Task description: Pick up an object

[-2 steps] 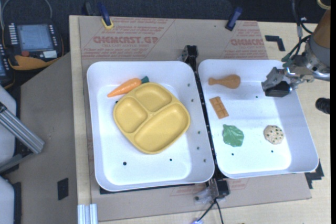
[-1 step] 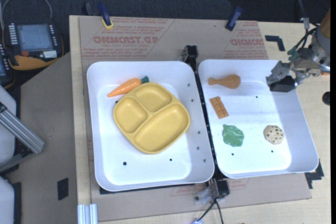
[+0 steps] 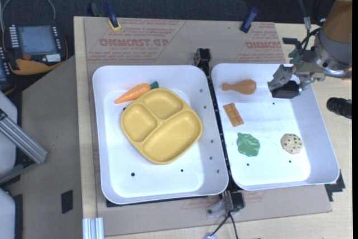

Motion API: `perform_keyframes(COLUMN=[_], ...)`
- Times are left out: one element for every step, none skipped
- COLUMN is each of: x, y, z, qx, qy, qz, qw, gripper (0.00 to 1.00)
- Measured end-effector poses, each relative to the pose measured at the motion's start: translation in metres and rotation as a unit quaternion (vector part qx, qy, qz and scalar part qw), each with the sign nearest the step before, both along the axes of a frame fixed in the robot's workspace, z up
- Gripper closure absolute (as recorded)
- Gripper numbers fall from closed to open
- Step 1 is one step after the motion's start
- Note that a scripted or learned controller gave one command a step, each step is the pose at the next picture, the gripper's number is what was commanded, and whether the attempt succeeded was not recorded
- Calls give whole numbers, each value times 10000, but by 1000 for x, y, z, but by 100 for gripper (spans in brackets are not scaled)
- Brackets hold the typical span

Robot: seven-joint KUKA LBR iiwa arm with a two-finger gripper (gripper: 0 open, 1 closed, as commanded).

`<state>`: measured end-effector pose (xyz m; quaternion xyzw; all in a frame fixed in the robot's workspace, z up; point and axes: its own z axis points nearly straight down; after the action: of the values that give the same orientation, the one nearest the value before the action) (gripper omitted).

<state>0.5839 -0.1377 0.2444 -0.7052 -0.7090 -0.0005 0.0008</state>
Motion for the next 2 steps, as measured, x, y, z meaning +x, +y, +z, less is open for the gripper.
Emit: perform_keyframes(x=[-7, -7], y=[54, 99], z=[-13, -20], qx=[5, 4], qy=[16, 13], qz=[2, 0], qw=[10000, 10000], gripper=[100, 100])
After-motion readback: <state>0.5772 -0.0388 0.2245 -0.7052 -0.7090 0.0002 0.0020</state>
